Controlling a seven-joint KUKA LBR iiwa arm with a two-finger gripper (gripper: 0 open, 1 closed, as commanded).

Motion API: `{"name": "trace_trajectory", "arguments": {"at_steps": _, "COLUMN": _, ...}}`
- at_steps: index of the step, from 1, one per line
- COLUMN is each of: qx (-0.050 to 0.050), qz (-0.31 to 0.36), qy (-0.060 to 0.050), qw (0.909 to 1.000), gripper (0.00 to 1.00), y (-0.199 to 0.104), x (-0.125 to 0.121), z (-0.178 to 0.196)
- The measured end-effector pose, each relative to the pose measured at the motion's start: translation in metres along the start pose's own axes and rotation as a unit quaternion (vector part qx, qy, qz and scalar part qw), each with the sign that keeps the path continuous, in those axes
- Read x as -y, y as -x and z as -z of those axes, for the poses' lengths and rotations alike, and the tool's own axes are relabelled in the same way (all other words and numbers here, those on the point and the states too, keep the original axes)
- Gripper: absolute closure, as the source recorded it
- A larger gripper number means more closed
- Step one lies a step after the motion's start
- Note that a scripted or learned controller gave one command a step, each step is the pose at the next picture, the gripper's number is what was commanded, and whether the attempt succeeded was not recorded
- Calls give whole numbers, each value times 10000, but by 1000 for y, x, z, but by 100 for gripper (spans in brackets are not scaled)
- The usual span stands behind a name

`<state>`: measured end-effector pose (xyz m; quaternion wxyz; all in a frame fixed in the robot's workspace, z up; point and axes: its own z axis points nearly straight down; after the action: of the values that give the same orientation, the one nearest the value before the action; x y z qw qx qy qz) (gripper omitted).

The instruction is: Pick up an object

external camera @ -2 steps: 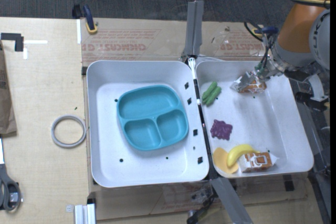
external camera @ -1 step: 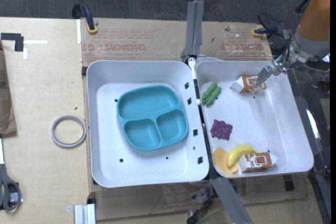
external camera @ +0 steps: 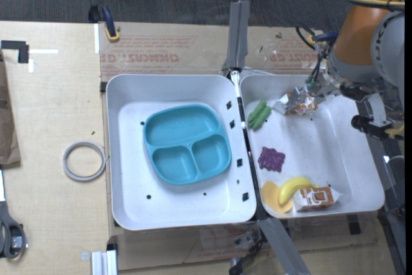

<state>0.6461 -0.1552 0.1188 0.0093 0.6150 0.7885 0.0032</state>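
Fingers' state: cannot tell, gripper [external camera: 308, 94] blurred over small crinkly silver-and-orange packet [external camera: 297, 103] at right white bin [external camera: 360, 158] far end; nearer lie yellow plastic banana [external camera: 291, 188], purple grape cluster [external camera: 271, 158]; risk: thin packet slips out if gripped off-centre

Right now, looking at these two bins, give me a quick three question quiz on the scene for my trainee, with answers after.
1. True or false: the blue divided tray lies in the left bin.
2. Which item lies nearest the banana?
A. the green pod
B. the orange-brown packet
C. the grey ring
3. Fill in: the purple grape bunch sits between the green pod and the ____.

Key
1. True.
2. B; the packet touches the banana in the right bin.
3. Banana.
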Motion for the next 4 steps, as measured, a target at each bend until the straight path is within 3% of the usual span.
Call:
{"name": "trace_trajectory", "arguments": {"at_steps": 1, "qx": 52, "qz": 301, "qy": 42, "qw": 9995, "gripper": 0, "y": 2, "x": -2, "z": -9}}
{"name": "trace_trajectory", "arguments": {"at_steps": 2, "qx": 54, "qz": -282, "qy": 33, "qw": 9996, "gripper": 0, "y": -9, "x": -12, "z": -9}}
{"name": "trace_trajectory", "arguments": {"at_steps": 4, "qx": 60, "qz": 455, "qy": 62, "qw": 9989, "gripper": 0, "y": -25, "x": -9, "z": -9}}
